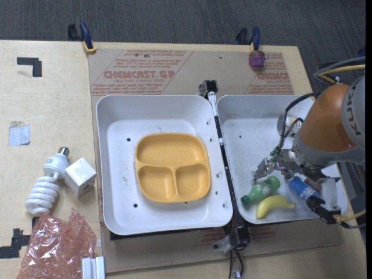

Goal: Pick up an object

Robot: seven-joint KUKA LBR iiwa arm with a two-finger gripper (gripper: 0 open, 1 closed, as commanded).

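Gripper (263,168) low in right bin (244,112). Just below fingers: green bottle (260,190), banana (273,205) touching it, blue bottle (302,188) beside. Bare bin floor above and left of fingers. Divider (220,144) bars the left; beyond it a yellow tray (172,167) covers the middle of the left bin (110,156).
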